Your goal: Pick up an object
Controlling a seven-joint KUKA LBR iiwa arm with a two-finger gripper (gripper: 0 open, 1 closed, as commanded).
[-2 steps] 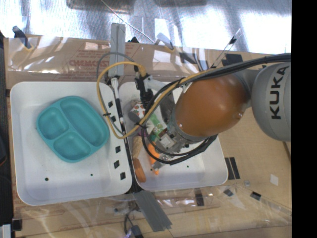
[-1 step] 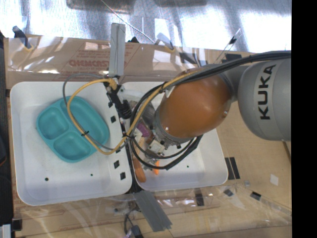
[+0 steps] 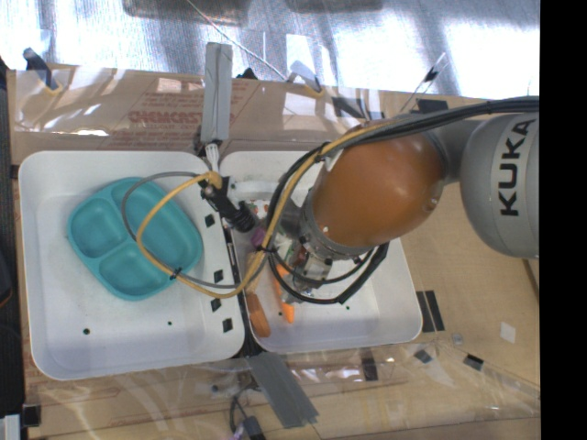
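The arm [image 3: 385, 195] is reaching down over the right bin [image 3: 399, 314], its wrist covering the gripper (finger state cannot be told). Orange, carrot-like pieces [image 3: 260, 317] are lying by that bin's left wall. A teal divided plate [image 3: 133, 236] is sitting in the left bin [image 3: 55, 337].

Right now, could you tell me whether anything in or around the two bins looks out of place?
Yes: a loose yellow cable from the arm's wrist loops out of the right bin and drapes over the teal divided plate in the left bin, where it could snag.
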